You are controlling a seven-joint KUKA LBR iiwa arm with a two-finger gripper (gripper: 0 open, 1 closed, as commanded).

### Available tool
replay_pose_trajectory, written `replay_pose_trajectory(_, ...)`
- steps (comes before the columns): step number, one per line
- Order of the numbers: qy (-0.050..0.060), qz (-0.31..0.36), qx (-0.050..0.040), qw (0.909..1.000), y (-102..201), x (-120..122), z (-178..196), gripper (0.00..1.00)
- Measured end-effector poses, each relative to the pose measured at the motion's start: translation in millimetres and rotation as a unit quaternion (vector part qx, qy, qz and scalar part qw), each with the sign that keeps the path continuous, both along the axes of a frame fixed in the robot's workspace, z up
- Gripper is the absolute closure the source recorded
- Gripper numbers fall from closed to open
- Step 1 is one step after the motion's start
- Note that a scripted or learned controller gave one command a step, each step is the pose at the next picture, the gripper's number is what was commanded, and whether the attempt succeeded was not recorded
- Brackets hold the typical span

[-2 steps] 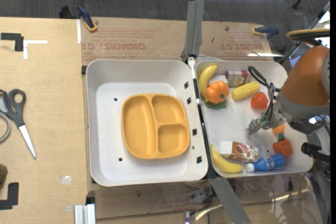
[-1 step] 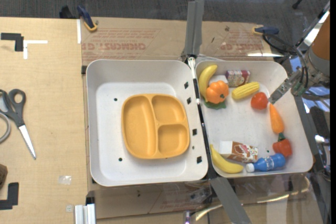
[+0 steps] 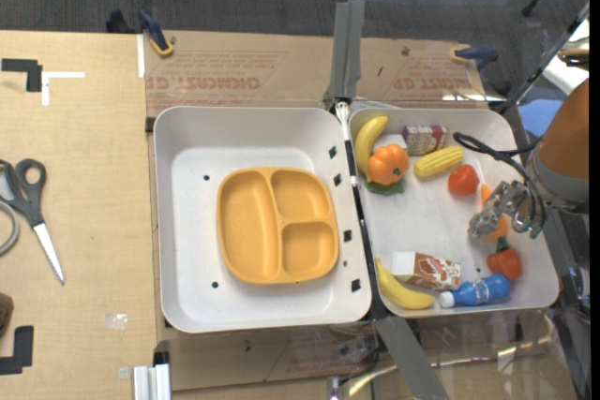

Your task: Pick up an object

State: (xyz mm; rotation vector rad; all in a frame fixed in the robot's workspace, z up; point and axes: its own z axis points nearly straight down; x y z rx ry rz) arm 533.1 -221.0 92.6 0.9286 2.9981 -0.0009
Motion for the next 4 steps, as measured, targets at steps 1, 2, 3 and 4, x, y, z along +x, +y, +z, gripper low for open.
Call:
replay_pose_trajectory(1,-0.001,-0.03,0.0005,0.9996,51,65,0,1.0)
replay_pose_trajectory(2,0.001,-0.053,0.0009,0.9986,112,45,-1,1.0)
replay_pose_trajectory(3,-0.001,0.126,-0.0007,0.9921,27,67,110,1.0)
replay_pose_trajectory(4,0.0,0.268,-0.0002,0.9633,-1,4,7,1.0)
